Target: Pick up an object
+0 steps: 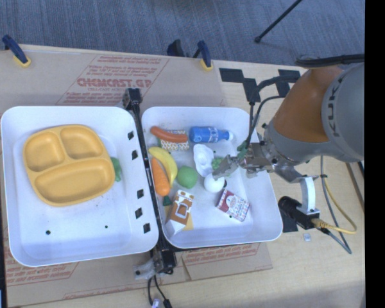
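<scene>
My gripper hangs over the right side of the right bin, reaching in from the right. Its tips are just above a white egg-shaped thing and beside a white cup-like object. Nothing is visibly held between the fingers. The same bin holds a blue bottle, a hot dog, a banana, a carrot, a green ball, a red-and-white carton and an orange-brown box.
The left bin holds a yellow divided plate, with a small green thing at its right edge. A black divider runs between the bins. Clamps sit along the bench's far edge.
</scene>
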### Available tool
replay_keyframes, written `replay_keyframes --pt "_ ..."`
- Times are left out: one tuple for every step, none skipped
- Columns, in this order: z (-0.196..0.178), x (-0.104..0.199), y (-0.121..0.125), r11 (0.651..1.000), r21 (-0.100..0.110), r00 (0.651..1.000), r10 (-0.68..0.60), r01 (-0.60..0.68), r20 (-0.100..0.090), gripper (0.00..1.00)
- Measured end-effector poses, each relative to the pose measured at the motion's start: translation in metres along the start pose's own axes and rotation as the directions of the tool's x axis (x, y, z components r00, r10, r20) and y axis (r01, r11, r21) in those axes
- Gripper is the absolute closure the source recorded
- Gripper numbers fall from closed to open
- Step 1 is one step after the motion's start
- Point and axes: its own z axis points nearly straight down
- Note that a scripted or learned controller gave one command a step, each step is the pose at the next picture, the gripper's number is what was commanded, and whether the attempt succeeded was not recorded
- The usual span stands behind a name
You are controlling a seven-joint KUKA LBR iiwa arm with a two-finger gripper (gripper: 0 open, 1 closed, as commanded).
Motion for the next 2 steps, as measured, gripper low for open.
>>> replay_keyframes --pt "0.071 0.056 -0.03 0.993 -0.003 0.993 0.114 -0.114 0.001 0.0" --pt "0.09 0.063 -0.029 0.999 -0.022 0.999 0.043 -0.042 0.005 0.0"
